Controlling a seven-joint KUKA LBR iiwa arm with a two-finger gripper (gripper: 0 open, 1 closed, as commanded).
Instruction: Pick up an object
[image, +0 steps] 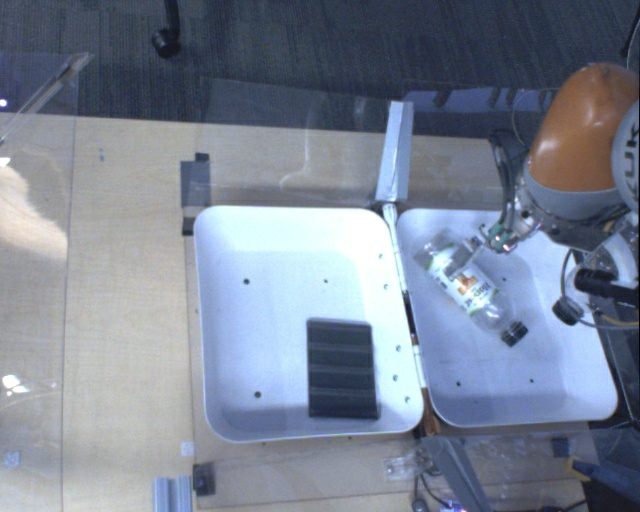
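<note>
A clear plastic bottle (468, 285) with an orange and white label lies slantwise in the right bin (560, 390), its black cap (514, 333) pointing to the lower right. My gripper (484, 243) hangs from the orange-banded arm (578, 130) directly over the bottle's upper left end, very close to it or touching it. In the left bin (260, 260), a black ribbed rectangular block (342, 368) lies flat near the front wall.
A grey divider strip (394, 160) runs back from the seam between the two bins. Cables and a black fitting (590, 295) hang off the arm over the right bin's right side. Clear plastic sheeting covers the bench at left.
</note>
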